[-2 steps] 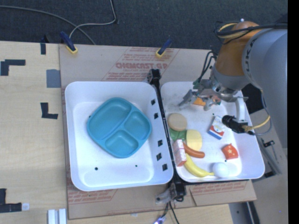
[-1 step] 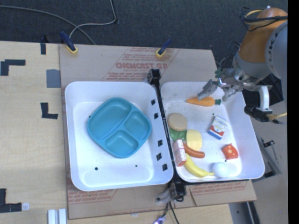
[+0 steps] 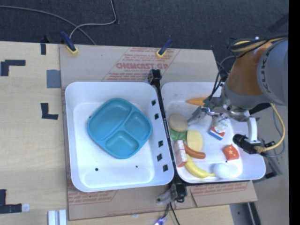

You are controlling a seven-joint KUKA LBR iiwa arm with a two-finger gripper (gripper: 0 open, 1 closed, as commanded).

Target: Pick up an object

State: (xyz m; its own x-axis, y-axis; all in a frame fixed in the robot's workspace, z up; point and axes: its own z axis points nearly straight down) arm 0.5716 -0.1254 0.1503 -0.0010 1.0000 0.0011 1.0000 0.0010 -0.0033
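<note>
The right bin [image 3: 253, 172] holds several toy foods. Among them are an orange carrot [image 3: 196, 101], a tan bun [image 3: 178, 122], a yellow slice [image 3: 194, 139], a sausage [image 3: 195, 153], a banana [image 3: 197, 170], a white egg [image 3: 222, 170], a red piece [image 3: 230, 152] and a small red, white and blue carton [image 3: 215, 133]. My gripper [image 3: 208, 118] hangs low over the bin's upper middle, just below the carrot and above the carton. Its fingers are spread open with nothing between them.
The left bin [image 3: 75, 107] carries a blue divided plate [image 3: 120, 127]. A black clip divider [image 3: 161, 125] runs between the bins. The grey arm with its orange band [image 3: 246, 71] and a yellow cable cover the right bin's far right side.
</note>
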